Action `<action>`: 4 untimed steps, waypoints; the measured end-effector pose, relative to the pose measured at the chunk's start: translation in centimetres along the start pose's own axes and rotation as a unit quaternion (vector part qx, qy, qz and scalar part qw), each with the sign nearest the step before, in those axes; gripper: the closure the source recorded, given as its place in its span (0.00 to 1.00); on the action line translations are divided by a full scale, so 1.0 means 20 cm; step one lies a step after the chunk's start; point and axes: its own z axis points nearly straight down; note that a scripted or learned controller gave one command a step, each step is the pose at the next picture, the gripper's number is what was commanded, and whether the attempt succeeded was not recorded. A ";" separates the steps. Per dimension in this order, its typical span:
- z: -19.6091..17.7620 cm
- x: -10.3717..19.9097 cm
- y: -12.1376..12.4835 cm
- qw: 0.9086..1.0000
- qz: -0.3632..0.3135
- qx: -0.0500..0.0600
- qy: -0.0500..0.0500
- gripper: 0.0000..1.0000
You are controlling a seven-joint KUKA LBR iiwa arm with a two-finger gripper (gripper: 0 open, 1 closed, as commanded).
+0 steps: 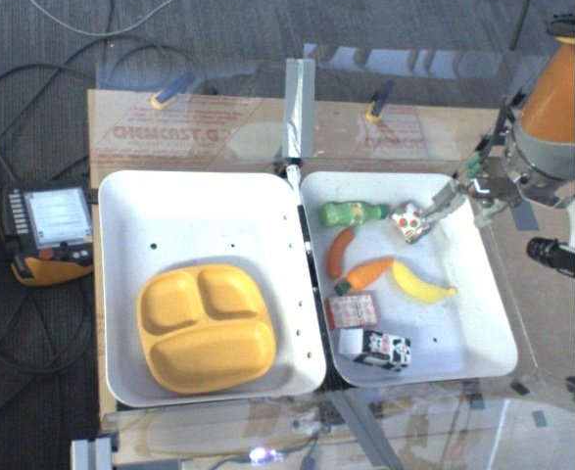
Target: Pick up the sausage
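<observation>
The pincer (426,215) sits low in the right bin (483,292), up at about one o'clock of that bin's floor, slanting in from the arm (547,135) at the right. Whether it is spread or closed I cannot tell from up here, and nothing is plainly caught in it. Its tip is touching or just above a small red-and-white item (408,223); which of the two, the angle won't say.

At nine o'clock from the pincer lies the green bottle (354,212) on its side, near the bin's top wall. At about eight o'clock, and the one we care about, the sausage (339,252): reddish-orange, lying nearly upright in the picture, close to the bin's left wall, clear of the pincer and untouched. Just beside it at seven o'clock from the pincer runs the carrot (368,274), tilted, green end toward the sausage. At six o'clock, the banana (421,284), curved, near the carrot's tip. Further down, a red packet (352,310), and below that a black-and-white carton (378,348).

Way out at nine o'clock, the left bin (130,213) carries a yellow divided plate (207,326) in its lower half. Both bins rest on the desk (199,130).
</observation>
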 end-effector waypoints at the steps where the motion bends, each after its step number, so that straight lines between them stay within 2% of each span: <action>1: 0.30 0.67 0.04 0.999 0.048 0.000 -0.001 0.00; 2: 0.60 0.44 0.04 0.999 0.043 0.001 -0.001 0.00; 3: 0.76 0.45 0.23 1.000 0.006 -0.007 -0.003 0.00; 4: 0.72 0.45 0.24 1.000 0.005 -0.007 -0.003 1.00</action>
